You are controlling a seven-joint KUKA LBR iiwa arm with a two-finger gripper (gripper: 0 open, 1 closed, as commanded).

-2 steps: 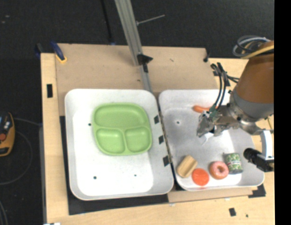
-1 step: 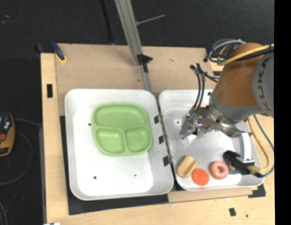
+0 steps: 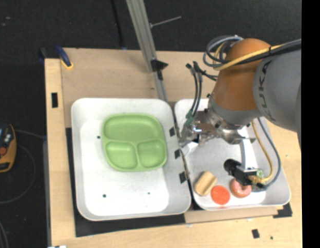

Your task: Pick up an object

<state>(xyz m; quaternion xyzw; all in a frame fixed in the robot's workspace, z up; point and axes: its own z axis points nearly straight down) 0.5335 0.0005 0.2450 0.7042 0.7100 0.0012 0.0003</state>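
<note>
In the right bin [image 3: 276,195], along its near edge, lie a tan wooden block [image 3: 205,183], an orange-red round piece [image 3: 220,195] and a pink ring-shaped piece [image 3: 241,189]. My gripper [image 3: 192,132] hangs over the bin's left side, close to the wall between the two bins. It is well behind the tan block and apart from all three pieces. The grey arm with its orange band [image 3: 237,81] covers the far half of this bin.
The left bin [image 3: 88,190] holds a green divided plate [image 3: 134,141] in its far half. An upright metal post [image 3: 144,35] stands behind the bins. The bench edge runs just in front of both bins.
</note>
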